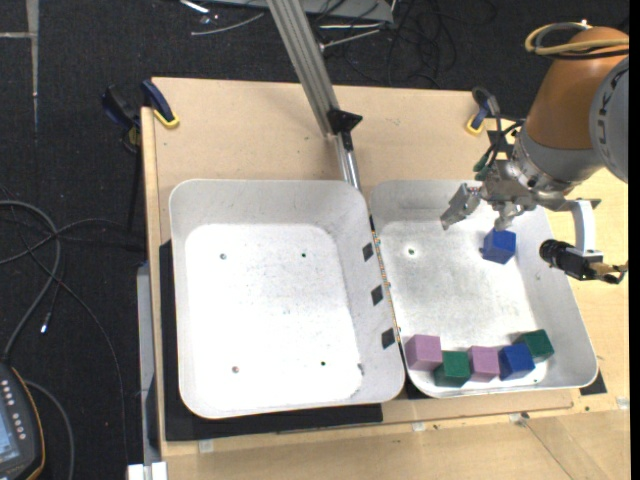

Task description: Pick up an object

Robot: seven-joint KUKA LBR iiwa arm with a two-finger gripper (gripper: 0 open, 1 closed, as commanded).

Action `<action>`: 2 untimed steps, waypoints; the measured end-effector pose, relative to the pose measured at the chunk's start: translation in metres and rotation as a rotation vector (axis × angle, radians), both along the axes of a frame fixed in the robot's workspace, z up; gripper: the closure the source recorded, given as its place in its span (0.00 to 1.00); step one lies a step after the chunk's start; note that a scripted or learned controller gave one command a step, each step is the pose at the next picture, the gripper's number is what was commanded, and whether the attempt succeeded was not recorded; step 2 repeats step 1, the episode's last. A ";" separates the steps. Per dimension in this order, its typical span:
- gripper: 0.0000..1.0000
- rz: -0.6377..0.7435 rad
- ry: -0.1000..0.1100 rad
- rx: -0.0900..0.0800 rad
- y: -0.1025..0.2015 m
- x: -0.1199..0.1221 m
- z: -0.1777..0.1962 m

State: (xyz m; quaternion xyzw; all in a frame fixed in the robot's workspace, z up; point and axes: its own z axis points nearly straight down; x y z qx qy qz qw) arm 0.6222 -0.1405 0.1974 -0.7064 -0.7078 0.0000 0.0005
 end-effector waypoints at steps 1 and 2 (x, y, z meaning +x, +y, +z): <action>0.00 0.000 -0.002 -0.001 -0.062 0.033 -0.085; 0.00 0.000 -0.002 -0.001 -0.062 0.033 -0.085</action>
